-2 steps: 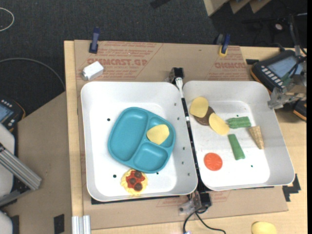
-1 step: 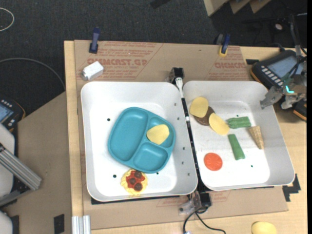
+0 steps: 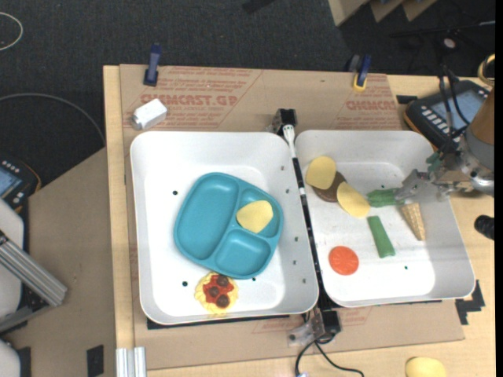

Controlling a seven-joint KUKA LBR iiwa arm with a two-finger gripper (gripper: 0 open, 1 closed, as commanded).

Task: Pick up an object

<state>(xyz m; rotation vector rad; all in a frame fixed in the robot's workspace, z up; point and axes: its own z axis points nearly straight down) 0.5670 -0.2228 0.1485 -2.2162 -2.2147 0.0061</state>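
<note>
My gripper [image 3: 422, 188] hangs over the right side of the right bin [image 3: 440, 285]. It stands open with nothing between its fingers. Just below it lies a tan cone [image 3: 414, 220], and a small green piece [image 3: 382, 199] lies right at its left. Further left are a yellow oval [image 3: 353, 203], a brown piece [image 3: 330, 191] and a yellow round piece [image 3: 321, 171]. A green stick [image 3: 381, 236] and an orange-red disc [image 3: 343, 261] lie toward the bin's front.
The left bin [image 3: 157, 210] holds a blue divided plate [image 3: 208, 226] with a pale yellow piece [image 3: 255, 216] on it. A small yellow and red toy [image 3: 217, 291] lies at its front. A black divider [image 3: 299, 187] runs between the bins.
</note>
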